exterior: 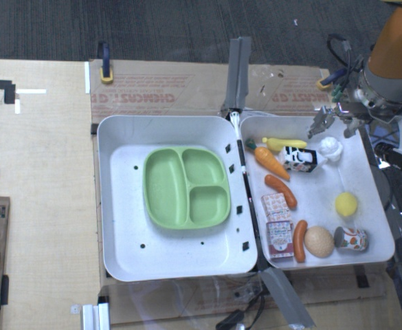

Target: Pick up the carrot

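Note:
The carrot (268, 161), orange with a small green top, lies slanted in the right bin (372, 177) near its left wall, towards the back. A yellow banana (283, 143) and a black-and-white carton (300, 159) sit right beside it. My gripper (335, 124) hangs over the bin's back right corner, well to the right of the carrot and apart from it. Its fingers (319, 123) are spread open with nothing between them.
The right bin also holds a white lump (331, 148), a lemon (346, 203), two sausages (281, 190), two small cartons (275, 205), an egg (318, 241) and a can (351, 239). A green divided plate (187, 186) lies in the left bin (118, 205).

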Robot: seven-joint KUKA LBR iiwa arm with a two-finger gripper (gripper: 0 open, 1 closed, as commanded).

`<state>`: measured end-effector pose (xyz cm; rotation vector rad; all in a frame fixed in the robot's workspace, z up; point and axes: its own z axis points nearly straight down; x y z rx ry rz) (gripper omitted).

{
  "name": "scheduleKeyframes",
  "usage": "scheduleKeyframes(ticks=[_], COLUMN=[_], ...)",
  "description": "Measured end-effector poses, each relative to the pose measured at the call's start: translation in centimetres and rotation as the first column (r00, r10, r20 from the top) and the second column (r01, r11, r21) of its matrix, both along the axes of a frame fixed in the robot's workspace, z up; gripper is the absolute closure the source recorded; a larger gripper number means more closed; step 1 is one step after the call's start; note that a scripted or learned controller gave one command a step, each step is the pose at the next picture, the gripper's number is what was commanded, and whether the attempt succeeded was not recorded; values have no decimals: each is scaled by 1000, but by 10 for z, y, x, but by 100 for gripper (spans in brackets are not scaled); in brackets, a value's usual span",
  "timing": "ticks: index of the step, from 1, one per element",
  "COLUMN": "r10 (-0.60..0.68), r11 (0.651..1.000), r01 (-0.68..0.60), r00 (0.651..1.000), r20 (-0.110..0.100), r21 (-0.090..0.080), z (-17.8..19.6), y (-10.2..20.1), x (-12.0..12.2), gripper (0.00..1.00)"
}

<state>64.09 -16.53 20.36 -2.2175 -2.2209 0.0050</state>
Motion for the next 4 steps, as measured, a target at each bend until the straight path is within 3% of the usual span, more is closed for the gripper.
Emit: scheduleKeyframes(ticks=[1, 2, 3, 4], r10=[85, 221, 219, 219], r11=[996, 975, 976, 976], r01=[-85, -221, -219, -218], r00=[996, 975, 975, 976], r20=[5, 25, 23, 23], r21=[-2, -11, -9, -10], z=[-82, -99, -93, -93], y=[56, 65, 65, 64], x=[7, 5, 5, 5], gripper=[0, 0, 100, 0])
